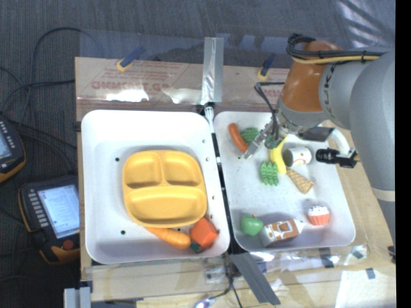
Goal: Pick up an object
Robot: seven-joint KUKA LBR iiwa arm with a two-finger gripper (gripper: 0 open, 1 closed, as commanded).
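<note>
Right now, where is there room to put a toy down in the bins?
Bare floor lies in the left bin above the yellow tray, and in the right bin between the green block and the milk carton. Around the gripper it is crowded.

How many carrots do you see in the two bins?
2. One carrot lies in the left bin, at the yellow tray's near edge. The other carrot lies in the right bin, far-left corner. The arm may hide more.
</note>
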